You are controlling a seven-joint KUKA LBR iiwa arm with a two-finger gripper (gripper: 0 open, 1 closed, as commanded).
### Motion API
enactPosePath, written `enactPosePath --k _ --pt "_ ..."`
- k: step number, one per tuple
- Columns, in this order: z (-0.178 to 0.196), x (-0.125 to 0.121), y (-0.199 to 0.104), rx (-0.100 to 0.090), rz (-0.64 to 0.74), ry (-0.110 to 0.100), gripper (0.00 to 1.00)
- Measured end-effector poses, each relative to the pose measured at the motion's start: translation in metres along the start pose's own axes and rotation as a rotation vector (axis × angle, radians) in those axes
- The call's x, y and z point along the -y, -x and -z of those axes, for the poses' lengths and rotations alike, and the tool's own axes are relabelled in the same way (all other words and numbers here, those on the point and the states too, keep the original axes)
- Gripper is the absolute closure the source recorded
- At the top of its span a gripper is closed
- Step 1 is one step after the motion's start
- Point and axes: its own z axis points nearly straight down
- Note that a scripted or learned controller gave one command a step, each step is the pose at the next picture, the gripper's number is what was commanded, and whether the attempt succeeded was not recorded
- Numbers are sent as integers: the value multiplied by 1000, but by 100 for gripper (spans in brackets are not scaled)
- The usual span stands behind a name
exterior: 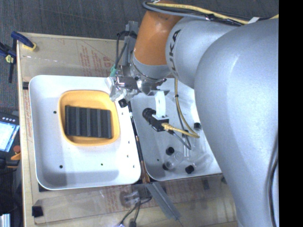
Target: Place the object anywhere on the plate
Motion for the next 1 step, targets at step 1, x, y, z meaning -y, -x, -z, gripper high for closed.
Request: enactPosePath --k 1 --pt "0 0 0 0 -1 0 0"
